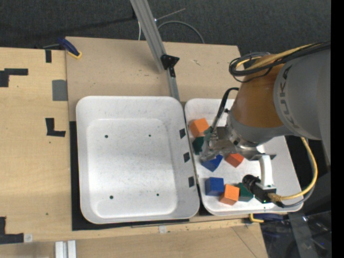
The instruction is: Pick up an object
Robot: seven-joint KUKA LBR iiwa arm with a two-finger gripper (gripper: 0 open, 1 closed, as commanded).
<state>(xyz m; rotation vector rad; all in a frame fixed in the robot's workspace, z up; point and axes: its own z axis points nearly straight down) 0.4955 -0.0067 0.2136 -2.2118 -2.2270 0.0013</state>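
My gripper reaches down into the right bin, near that bin's left side. It hangs among several small blocks. An orange block lies just behind it, and a dark green block is at its left. A blue block sits right under its tip, touching or nearly touching it. A red-orange block lies to the right of the tip. Near the front of the bin are a blue cube, an orange cube and a green piece. The wrist hides part of the bin.
The left bin stands beside the right one, their rims meeting at the middle. A slanted metal bar runs from the top down to the bins' back edge. The wooden bench stretches away to the left.
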